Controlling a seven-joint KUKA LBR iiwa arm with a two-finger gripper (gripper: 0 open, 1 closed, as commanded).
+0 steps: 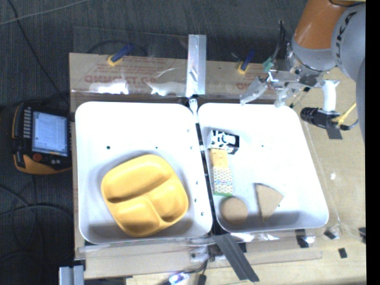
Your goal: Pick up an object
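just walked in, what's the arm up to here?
The arm's hand sits above the far edge of the right bin, holding nothing that I can see. No pick yet. In that bin lie a black-and-white item, a patterned box, a brown disc and a brown wedge, all along the left and near side. The left bin holds a yellow divided tray.

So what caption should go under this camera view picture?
Robot gripper hovers above the right bin's far edge; yellow tray fills the left bin.
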